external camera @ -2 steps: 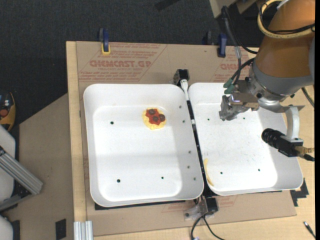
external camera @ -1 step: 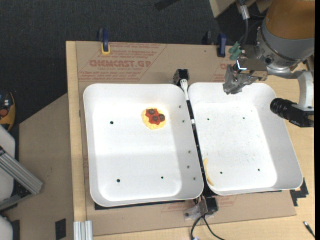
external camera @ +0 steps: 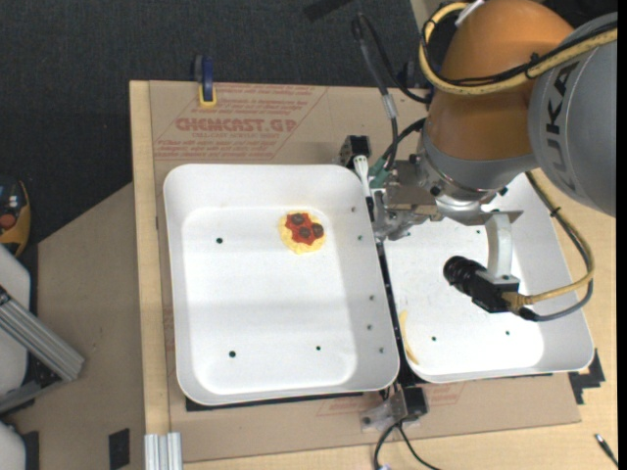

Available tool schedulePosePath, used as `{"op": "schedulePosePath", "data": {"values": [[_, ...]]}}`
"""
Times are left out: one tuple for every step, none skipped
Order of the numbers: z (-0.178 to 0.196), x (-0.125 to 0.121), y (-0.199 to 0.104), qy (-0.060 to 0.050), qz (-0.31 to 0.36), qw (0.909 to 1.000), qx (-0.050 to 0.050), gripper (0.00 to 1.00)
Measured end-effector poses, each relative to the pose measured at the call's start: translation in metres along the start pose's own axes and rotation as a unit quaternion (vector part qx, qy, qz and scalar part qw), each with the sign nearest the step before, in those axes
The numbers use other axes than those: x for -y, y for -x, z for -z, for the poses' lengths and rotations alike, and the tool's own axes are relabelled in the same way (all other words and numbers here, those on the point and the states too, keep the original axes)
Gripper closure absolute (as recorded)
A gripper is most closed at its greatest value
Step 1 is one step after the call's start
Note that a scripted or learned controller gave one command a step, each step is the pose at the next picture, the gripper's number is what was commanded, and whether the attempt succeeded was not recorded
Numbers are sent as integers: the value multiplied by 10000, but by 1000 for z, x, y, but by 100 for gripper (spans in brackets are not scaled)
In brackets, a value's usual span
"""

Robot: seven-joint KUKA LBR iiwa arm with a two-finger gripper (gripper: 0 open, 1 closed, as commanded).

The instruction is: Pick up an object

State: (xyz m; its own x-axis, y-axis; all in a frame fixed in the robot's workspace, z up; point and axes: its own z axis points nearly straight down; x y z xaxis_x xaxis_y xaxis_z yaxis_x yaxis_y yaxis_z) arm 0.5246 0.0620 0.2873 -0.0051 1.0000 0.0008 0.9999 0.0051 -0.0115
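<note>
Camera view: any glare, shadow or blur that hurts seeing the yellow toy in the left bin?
Camera view: the yellow toy with red and dark spots is sharp and evenly lit; the left bin has a soft shadow band across its upper floor, no hard glare; the arm's orange band is bright but not blown out; the right bin is partly covered by the arm.

Bench (external camera: 250,125): brown board top, red print near its back edge. Two shallow white bins lie on it side by side, left bin (external camera: 196,331) and right bin (external camera: 549,346), touching along the middle; blue clamp (external camera: 205,78) at back-left edge
</note>
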Motion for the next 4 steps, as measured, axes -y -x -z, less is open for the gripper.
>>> {"op": "schedulePosePath", "data": {"values": [[94, -21, -30, 121, 0, 9999, -9, 100], [-27, -36, -67, 14, -11, 10000, 7, 100], [-6, -67, -150, 83, 17, 10000, -14, 100], [36, -53, -164, 78, -10, 10000, -7, 100]]}}
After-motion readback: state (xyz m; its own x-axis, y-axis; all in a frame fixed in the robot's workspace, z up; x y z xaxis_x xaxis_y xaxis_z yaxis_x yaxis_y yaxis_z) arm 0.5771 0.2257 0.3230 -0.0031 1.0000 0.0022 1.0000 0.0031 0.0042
